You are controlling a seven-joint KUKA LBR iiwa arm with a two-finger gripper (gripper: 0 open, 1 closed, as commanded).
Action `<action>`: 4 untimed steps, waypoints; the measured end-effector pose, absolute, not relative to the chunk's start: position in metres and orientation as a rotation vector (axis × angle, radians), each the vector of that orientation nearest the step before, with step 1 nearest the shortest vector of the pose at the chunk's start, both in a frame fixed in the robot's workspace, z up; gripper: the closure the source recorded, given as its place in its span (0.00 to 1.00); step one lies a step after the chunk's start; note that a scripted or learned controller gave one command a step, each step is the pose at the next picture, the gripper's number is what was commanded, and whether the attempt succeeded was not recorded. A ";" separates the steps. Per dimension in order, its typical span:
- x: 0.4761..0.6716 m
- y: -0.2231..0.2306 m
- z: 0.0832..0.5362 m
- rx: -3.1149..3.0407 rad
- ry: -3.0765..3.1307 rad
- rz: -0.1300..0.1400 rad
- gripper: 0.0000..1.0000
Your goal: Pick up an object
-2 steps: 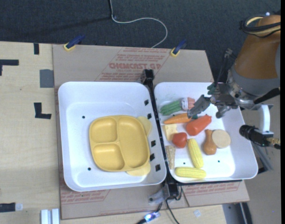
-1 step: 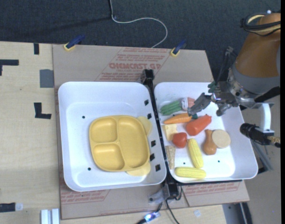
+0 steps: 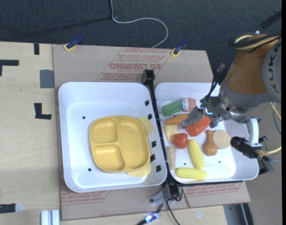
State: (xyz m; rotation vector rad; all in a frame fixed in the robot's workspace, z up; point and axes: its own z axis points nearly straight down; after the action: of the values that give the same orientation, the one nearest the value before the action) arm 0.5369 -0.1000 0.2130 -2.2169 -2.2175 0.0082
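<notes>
Corn cob lies lowest in right bin, well below gripper. You see gripper low over red toy piece, touching it; grip state unclear. Tomato just below-left; yellow plate far left.

Arm cut off at right edge; yellow item mostly hidden under tray

A cardboard sheet covers the wooden bench; dark carpet lies beyond it, crossed by 1 white cable.
</notes>
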 end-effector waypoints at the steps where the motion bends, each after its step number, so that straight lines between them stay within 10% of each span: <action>1: 0.529 -0.093 0.163 -2.217 -2.219 0.006 0.00; 3: 0.523 -0.098 0.083 -2.219 -2.222 0.004 0.00; 4: 0.524 -0.098 0.096 -2.219 -2.223 0.000 1.00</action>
State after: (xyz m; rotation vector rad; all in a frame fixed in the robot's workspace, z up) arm 0.5241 -0.0979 0.0957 -2.2192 -2.2230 0.0003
